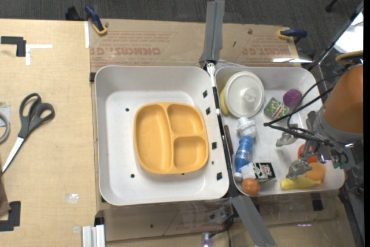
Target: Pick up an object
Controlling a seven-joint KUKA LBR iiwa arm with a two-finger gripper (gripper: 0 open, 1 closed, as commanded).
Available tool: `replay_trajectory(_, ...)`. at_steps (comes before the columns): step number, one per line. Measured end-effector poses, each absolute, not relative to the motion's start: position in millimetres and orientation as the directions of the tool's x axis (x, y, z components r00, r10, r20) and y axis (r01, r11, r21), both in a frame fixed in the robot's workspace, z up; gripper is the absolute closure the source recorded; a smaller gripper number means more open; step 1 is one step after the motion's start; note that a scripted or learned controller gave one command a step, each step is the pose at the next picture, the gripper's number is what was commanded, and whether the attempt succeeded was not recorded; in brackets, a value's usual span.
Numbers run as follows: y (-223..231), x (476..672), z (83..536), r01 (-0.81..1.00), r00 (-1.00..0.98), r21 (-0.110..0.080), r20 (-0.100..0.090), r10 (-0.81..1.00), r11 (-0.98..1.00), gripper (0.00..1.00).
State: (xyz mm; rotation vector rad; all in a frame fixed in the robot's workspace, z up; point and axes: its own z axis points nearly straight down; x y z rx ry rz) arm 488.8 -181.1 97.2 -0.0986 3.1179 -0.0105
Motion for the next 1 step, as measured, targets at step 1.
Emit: replay_trajectory(1, -122.6, 550.0, 92.8, -0.025, -1.000, 0.001, -0.005, -0.025, 1.000, 0.00)
